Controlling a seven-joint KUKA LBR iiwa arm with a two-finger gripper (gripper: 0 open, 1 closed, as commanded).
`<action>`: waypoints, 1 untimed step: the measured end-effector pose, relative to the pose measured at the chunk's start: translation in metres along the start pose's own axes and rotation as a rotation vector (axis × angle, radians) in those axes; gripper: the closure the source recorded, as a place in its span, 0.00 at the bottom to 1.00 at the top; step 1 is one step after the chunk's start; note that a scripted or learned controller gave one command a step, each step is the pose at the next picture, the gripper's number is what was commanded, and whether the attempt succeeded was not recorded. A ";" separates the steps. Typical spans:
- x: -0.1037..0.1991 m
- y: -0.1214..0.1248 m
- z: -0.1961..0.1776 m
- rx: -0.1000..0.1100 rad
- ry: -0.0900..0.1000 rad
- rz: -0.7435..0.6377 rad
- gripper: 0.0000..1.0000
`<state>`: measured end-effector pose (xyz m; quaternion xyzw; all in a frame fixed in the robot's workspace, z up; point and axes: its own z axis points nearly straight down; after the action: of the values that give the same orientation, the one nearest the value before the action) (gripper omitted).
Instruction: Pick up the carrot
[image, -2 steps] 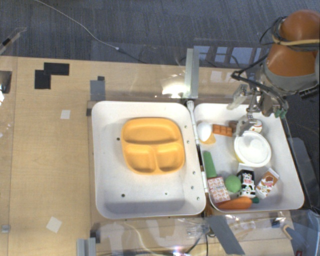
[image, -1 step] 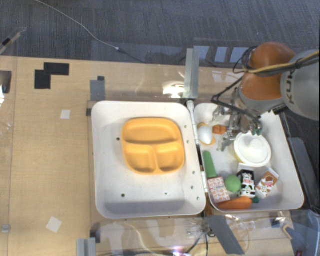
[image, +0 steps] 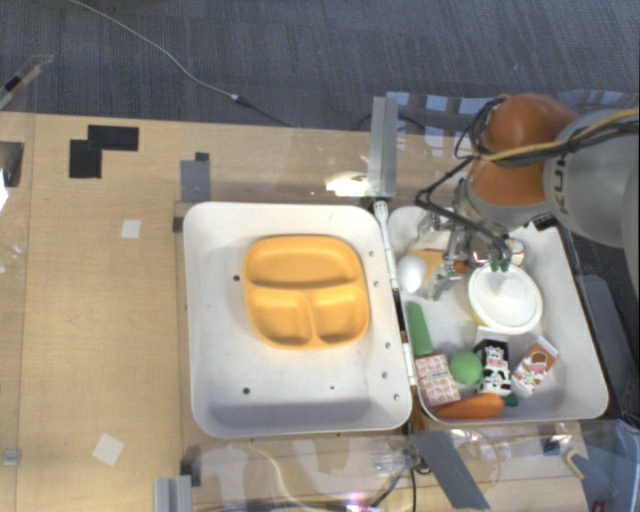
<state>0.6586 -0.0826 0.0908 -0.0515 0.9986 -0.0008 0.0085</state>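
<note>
Over the right bin (image: 585, 330), the arm (image: 560, 160) hangs with the carrot (image: 470, 407) not yet picked.

The left bin (image: 215, 330) bears a yellow divided tray (image: 304, 290). The gripper (image: 462, 268) sits at the right bin's far end, above a white egg (image: 411, 272) and beside a white bowl (image: 505, 298); whether it is open or closed I cannot tell. The carrot lies at the bin's near edge, well apart from it, below a green ball (image: 464, 366). Reaching, grasping and lifting all remain.
</note>
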 end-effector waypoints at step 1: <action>-0.008 -0.003 -0.002 0.000 -0.001 0.017 0.00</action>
<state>0.6666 -0.0852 0.0926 -0.0429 0.9990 -0.0006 0.0089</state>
